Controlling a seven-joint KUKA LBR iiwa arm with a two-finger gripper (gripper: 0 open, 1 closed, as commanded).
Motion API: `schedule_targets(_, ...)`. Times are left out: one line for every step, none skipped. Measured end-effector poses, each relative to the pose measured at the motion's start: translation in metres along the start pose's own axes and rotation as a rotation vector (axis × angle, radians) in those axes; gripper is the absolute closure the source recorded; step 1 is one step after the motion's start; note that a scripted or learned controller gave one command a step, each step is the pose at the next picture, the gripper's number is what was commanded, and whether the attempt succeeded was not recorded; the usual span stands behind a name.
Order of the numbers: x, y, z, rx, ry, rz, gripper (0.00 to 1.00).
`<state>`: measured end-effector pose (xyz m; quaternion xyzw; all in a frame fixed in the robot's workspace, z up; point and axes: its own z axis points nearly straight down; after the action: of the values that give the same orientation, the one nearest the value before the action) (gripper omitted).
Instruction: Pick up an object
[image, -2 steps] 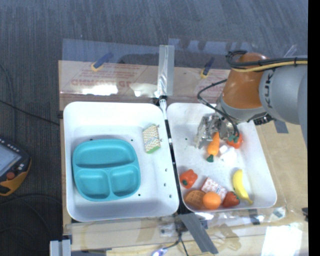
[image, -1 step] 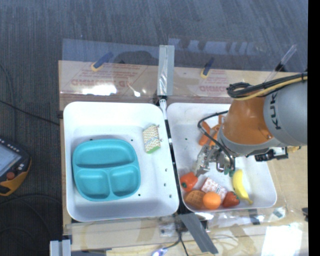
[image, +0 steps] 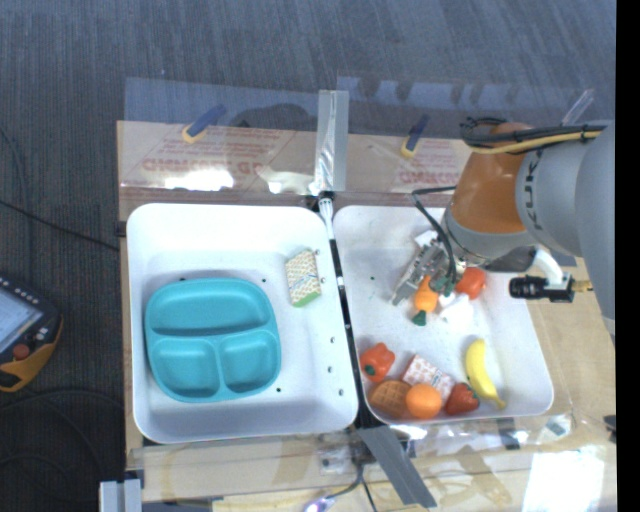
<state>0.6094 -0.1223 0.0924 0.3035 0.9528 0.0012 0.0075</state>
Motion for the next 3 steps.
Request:
schedule_targets(0.065,-0.011,-0.004,0.009,0.013,0.248,1.0)
schedule_targets(0.028,0.0,0.0,0.003,0.004,0.682,1.0)
schedule_targets(0.089,0.019,-0.154,0.016,0.007,0.906,1.0)
